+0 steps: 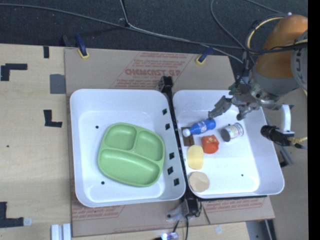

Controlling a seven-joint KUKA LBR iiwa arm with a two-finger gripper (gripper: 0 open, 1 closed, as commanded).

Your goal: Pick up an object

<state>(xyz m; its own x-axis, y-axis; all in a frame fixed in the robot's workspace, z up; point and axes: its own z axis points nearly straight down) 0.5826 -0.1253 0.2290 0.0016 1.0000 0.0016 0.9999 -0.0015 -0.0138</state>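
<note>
My gripper (231,110) hangs open over the right bin (250,184), its two dark fingers spread with nothing between them. Just below and left of it lies a blue bottle (200,127) with a white cap. A small grey and white can (233,131) rests right under the gripper's right finger. A red object (210,144), a yellow piece (195,157) and a tan round piece (199,181) lie further down the bin. A small brown block (188,140) sits by the bin's left wall.
The left bin (85,109) holds a green divided plate (132,154). A black divider (172,129) runs between the bins. Cables cross the dark surface behind the bench. The arm's orange band (285,34) rises at the upper right.
</note>
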